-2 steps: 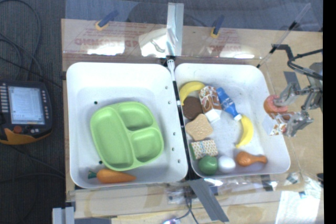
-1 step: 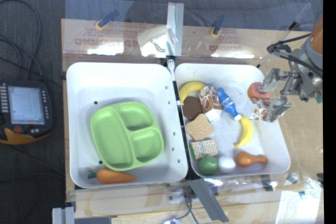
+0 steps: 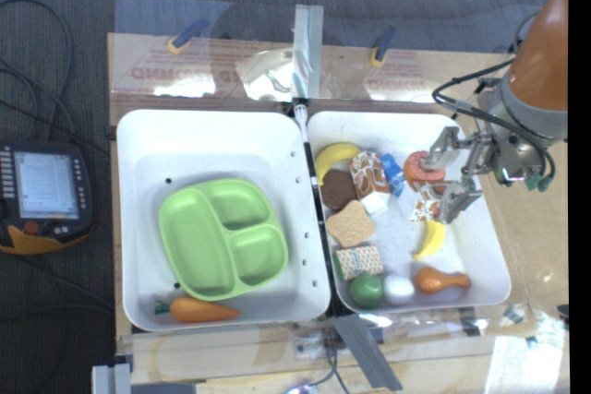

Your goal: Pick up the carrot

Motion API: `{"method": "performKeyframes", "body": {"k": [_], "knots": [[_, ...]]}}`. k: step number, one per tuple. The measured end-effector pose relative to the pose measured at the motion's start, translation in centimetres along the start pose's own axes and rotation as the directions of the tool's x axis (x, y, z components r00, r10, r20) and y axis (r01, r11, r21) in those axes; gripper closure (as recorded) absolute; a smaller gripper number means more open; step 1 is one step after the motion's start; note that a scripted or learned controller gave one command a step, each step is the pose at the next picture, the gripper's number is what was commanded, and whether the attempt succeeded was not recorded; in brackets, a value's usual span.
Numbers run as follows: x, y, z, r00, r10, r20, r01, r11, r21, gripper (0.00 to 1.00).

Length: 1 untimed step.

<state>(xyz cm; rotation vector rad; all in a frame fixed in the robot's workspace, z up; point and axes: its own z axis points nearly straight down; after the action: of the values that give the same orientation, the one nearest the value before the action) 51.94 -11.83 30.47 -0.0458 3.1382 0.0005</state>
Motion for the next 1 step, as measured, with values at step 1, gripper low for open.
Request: {"method": "performKeyframes", "body": {"k": [1], "knots": [[2.66, -0.01, 12.88, 0.999, -0.043, -0.014, 0.043, 0.999, -0.003, 1.00]]}}
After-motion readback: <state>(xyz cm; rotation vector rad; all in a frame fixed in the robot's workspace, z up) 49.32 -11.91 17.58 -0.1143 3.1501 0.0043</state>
